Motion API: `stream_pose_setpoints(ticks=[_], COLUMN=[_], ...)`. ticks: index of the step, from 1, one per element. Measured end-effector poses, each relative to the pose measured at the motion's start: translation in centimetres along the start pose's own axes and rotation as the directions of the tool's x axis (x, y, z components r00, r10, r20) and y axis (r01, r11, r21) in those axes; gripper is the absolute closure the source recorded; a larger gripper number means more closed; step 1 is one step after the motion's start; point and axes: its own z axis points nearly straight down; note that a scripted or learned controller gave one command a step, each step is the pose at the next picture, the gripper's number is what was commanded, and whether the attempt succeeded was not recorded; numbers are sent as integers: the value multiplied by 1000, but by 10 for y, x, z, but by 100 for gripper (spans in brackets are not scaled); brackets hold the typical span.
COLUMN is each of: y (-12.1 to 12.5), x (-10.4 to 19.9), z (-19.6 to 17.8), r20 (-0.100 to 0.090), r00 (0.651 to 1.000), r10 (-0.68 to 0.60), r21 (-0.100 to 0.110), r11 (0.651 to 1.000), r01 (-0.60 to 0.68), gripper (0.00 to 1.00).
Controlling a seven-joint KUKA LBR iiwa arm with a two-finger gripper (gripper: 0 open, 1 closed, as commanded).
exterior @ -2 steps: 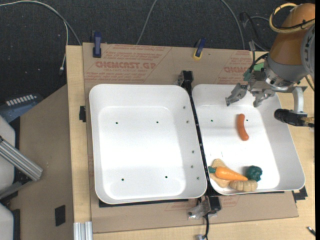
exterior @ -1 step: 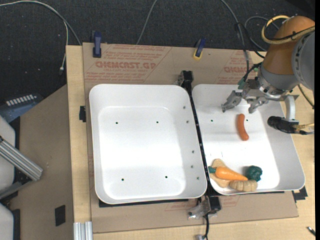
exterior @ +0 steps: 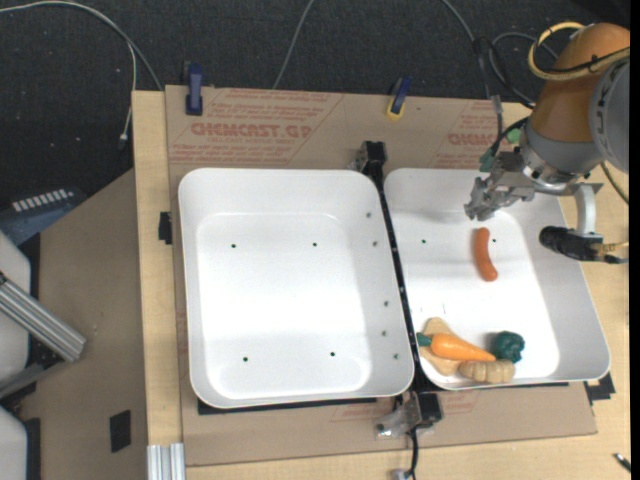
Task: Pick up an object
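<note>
The metal two-finger gripper point(exterior: 484, 204) hangs over the far part of the right white bin point(exterior: 560, 298), and I cannot tell its finger state, while the small orange-red sausage point(exterior: 485, 254) lies just near it, so nothing seems picked yet.

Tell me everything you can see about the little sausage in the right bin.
The sausage is a small, smooth, orange-red toy link, plastic by its sheen, with rounded ends. It lies flat on the floor of the right bin, lengthwise, roughly upright in the picture with a slight curve. Nothing touches it: the tool hangs just above its upper end, and the carrot and other toys sit apart near the bin's front edge.
</note>
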Motion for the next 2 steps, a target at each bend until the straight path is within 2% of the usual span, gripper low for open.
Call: stream_pose_setpoints(ticks=[2], y=[4], x=[10], z=[-90], r20=[0], r00=[1000], r10=[0], r21=[-1], r11=[1000], r01=[0], gripper=[100])
